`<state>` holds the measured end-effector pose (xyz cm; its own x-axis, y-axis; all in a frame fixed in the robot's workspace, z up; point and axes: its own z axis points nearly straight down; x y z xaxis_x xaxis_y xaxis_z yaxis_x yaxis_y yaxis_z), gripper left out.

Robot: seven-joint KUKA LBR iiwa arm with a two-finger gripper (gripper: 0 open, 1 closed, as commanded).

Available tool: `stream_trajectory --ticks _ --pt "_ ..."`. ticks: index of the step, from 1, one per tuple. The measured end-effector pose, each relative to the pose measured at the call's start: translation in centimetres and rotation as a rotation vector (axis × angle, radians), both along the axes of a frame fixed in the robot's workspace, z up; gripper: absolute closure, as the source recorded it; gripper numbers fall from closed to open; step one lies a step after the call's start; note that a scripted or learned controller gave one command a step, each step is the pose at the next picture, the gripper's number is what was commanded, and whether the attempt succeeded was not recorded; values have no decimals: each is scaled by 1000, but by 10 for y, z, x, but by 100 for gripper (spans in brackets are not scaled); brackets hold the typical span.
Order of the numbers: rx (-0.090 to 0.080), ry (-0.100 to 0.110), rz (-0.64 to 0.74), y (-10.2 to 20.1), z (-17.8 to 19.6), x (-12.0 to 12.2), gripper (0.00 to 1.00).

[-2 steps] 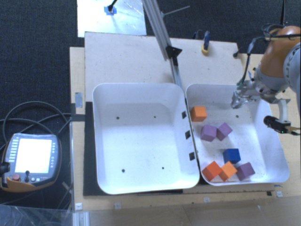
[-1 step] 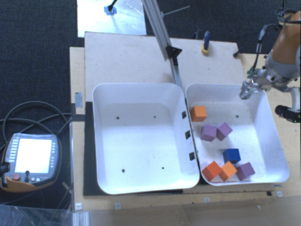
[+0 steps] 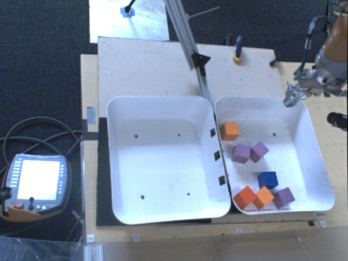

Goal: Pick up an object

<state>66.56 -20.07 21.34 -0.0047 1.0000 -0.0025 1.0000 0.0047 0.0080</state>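
Claw (image 3: 290, 98) hung over the far right rim of the right shallow white plastic bin (image 3: 318, 162), and whether it was spread or pressed together could not be told; nothing showed in it. Seven small cubes lay untouched in that bin: a lone orange cube (image 3: 230, 130) near the divider, two purple cubes (image 3: 249, 152) mid-bin, and a blue cube (image 3: 267, 179) further forward. By this look, the descent, grip and lift all remained undone.

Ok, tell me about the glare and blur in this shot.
Camera view: bright glare washes out the pale shiny panel at top left and the handheld pendant's screen; the two-finger gripper looks soft and blurred; the coloured foam cubes, like the blue cube, stay sharp.
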Motion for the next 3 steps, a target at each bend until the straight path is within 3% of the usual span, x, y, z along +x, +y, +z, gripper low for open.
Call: stream_trajectory --ticks 2,3 --pt "4 4 6 107 26 -26 100" --pt "5 9 5 159 18 -49 100"
